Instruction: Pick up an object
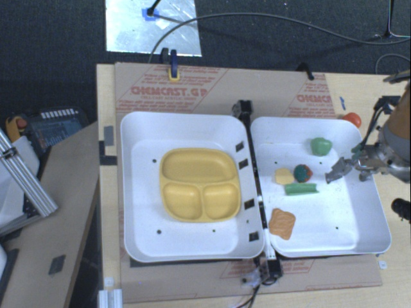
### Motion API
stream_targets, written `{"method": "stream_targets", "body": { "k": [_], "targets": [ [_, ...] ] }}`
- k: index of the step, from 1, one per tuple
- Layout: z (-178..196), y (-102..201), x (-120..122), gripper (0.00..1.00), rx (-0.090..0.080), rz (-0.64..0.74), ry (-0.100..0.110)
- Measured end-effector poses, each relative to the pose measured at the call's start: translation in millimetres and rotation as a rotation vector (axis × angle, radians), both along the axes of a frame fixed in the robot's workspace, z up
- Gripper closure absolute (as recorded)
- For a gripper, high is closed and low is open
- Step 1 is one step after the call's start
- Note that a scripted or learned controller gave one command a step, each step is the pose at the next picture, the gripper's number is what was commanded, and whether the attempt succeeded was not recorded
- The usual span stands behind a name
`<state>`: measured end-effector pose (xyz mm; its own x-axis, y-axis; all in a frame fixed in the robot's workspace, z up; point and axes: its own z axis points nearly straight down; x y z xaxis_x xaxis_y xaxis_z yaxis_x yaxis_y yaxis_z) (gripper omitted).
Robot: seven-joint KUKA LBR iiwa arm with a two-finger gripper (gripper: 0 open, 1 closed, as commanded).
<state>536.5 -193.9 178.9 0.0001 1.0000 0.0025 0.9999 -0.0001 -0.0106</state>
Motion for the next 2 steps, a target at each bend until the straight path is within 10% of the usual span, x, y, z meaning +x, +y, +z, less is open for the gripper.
{"method": "stream_targets", "body": {
  "k": [2],
  "targets": [
    [-56, 0, 1, 0.0, -0.002, 0.002, -0.008]
  ]
}}
